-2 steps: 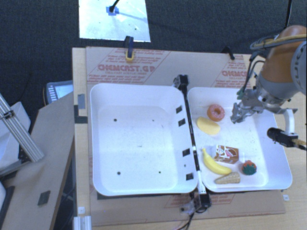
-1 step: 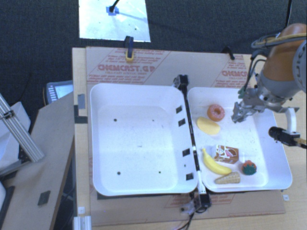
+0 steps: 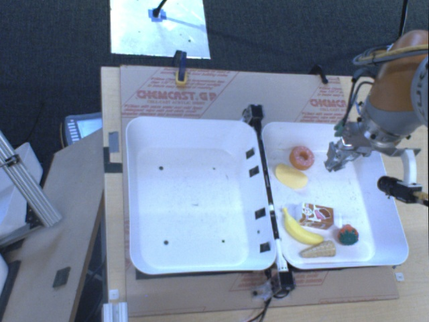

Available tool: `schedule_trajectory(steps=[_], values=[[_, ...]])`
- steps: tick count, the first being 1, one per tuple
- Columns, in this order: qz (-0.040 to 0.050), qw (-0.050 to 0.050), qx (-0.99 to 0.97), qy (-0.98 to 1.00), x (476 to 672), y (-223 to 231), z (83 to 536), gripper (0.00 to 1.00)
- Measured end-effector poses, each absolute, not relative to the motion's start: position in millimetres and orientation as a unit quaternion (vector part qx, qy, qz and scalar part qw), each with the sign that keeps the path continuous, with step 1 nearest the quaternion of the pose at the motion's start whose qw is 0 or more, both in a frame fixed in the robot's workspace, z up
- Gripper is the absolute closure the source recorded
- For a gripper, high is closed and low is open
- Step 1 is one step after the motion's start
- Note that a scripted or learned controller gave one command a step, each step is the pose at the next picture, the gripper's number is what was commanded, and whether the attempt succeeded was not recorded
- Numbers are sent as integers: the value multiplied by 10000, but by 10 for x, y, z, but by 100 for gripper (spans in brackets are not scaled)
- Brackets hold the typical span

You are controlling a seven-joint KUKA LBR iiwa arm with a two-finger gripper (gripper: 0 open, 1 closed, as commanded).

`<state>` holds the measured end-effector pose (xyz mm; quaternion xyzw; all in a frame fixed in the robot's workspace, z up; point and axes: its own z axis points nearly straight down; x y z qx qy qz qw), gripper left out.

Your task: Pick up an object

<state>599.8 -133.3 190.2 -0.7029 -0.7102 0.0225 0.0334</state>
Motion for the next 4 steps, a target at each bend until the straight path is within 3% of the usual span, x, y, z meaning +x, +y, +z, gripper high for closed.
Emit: schedule_trajectory(steps=[4], values=[[282,423,-6984,-7139,5980,-1333,2176,100]])
